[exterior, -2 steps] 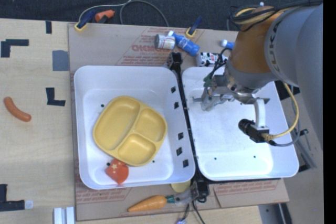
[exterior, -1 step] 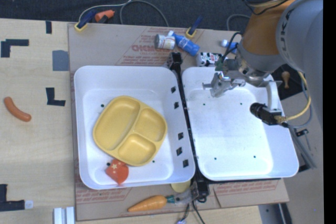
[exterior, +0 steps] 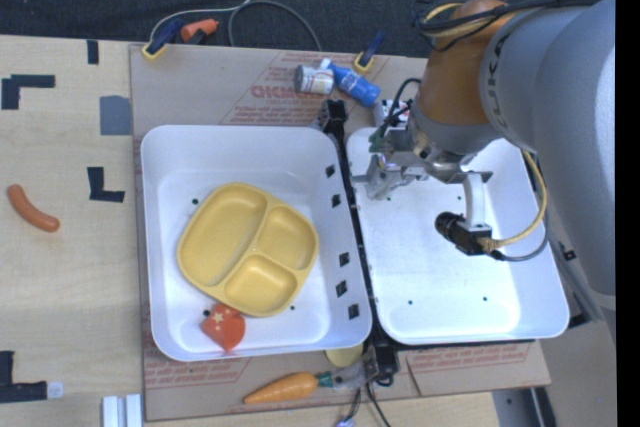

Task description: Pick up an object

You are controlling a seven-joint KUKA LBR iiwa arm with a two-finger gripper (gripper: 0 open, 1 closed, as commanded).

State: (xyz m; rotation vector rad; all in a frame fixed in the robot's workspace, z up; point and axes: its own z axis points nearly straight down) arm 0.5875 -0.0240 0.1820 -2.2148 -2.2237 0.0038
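Apparently mid-approach, the gripper [exterior: 385,177] hangs over the right bin [exterior: 470,315], finger state unclear; next, reach left to the yellow tray [exterior: 250,245].

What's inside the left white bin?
A yellow divided plate and a red star-marked object partly tucked under its lower edge. Whatever lies beneath the plate is covered.

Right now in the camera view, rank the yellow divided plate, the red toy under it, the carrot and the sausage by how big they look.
1. Yellow divided plate, clearly largest.
2. Carrot.
3. Sausage and red toy: too alike to rank; the plate may hide part of the toy.
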